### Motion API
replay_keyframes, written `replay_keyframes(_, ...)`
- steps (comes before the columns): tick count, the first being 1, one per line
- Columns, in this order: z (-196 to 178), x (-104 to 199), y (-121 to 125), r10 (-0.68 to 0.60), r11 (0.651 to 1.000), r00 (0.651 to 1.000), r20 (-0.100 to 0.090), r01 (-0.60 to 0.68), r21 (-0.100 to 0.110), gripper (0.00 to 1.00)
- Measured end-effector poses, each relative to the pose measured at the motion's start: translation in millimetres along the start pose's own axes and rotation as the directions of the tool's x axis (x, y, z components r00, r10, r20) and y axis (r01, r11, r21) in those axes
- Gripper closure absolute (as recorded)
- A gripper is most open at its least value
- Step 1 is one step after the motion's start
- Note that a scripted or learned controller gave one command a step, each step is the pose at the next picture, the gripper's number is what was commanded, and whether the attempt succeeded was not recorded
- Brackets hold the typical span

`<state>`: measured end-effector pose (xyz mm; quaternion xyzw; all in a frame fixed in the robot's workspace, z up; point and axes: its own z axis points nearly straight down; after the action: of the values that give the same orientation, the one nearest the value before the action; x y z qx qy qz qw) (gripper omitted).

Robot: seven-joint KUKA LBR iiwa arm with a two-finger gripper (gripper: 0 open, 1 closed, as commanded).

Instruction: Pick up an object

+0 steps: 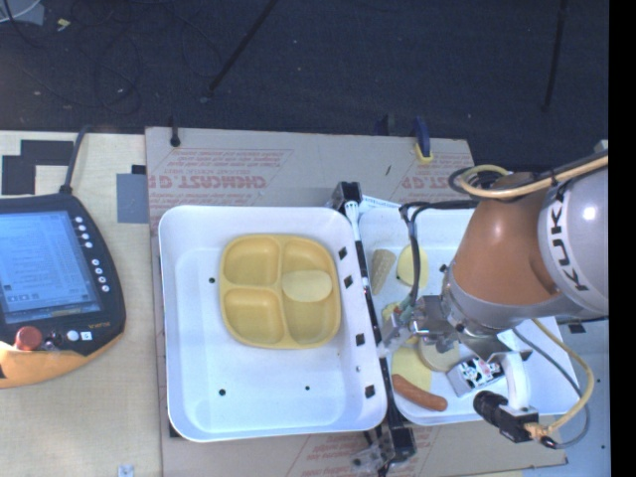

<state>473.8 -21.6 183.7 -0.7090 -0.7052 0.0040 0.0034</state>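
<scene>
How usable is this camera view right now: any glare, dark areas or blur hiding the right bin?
Camera view: even light on both white bins, left bin slightly washed out; background above the bench very dark; arm covers much of the right bin, shading the gripper area; the sausage reads clearly; overall soft, low resolution.

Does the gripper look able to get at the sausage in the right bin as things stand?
Probably yes. The sausage lies uncovered near the front of the right bin, just below the gripper, with nothing on top of it. A pale yellow piece sits close beside it, which may crowd a grasp.
</scene>
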Motion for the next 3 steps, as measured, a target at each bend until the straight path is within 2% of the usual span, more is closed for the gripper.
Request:
replay_keyframes(1,-12.5,1.9,1.1,-0.001,1.000,1.000,-0.002,0.001,-0.003,1.00)
replay_keyframes(2,-21.7,1.4,1.2,0.001,1.000,1.000,-0.002,-0.001,0.000,1.00)
replay_keyframes(3,-21.3,1.3,1.1,0.004,1.000,1.000,-0.002,-0.004,0.000,0.00)
